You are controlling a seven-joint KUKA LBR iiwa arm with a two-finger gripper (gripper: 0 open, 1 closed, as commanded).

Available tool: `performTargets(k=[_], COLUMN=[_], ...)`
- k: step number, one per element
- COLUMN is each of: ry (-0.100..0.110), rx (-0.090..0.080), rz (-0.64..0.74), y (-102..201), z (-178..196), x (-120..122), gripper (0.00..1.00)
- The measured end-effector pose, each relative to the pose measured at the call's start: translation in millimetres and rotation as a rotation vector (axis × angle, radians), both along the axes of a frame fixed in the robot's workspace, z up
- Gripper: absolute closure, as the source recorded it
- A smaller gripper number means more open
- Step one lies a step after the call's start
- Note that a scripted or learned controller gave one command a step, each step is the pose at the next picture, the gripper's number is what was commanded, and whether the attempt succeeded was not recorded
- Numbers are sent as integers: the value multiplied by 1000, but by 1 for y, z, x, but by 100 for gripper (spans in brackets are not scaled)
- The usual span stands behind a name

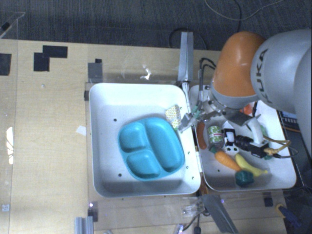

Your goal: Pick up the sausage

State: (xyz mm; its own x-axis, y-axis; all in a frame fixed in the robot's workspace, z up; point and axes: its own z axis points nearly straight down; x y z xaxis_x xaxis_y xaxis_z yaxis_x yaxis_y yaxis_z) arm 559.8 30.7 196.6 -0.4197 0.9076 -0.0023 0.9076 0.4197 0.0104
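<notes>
One sausage (200, 135) lies by the right bin's (287, 179) left wall; centre the gripper (187, 119), state indeterminable, over it.

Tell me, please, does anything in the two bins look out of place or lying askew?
Mostly not. The blue divided tray lies turned at an angle in the left bin. In the right bin, the sausage lies along the left wall, beside a small can, a carrot and a banana. Nothing looks spilled or damaged.
</notes>
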Motion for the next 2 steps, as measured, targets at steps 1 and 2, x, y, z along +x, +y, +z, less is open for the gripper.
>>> performTargets(k=[1,2], ry=[7,3], rx=[-2,-4], rz=[-19,67], y=[-61,-119], z=[-12,11], x=[-52,23], gripper=[0,0])
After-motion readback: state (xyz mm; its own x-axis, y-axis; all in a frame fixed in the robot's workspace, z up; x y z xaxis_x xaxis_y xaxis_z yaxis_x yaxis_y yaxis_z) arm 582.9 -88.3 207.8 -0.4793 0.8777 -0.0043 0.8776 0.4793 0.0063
